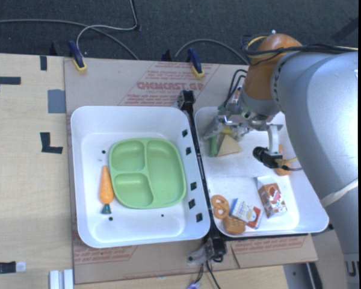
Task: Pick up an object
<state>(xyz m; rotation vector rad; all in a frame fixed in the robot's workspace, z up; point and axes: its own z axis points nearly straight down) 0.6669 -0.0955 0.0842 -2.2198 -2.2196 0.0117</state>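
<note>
Over the far end of the right bin (243, 176), in the camera view, the gripper (228, 127) hangs low above a tan wedge (233, 146) and a green piece (212, 147) that lie touching each other near the divider between the bins. Whether the gripper is released or clenched cannot be told from this angle, and nothing is seen in its grasp. The low, close stance suggests the wedge or its green neighbour is the object picked out for lifting, with the grasp itself not yet made. The pair's tight contact may be a hazard, since one could be dragged along with the other.

The rest of the right bin's load sits well apart at the near end, out of the arm's way: one pretzel (219, 205), one tan biscuit (233, 225), and two packets, a small pale packet (245, 212) and a red packet (272, 198). One orange scrap (283, 171) shows by the right wall, partly hidden.

The left bin (78, 179) holds one green divided plate (147, 173) with three compartments, and one toy carrot (106, 186) just beside it.
</note>
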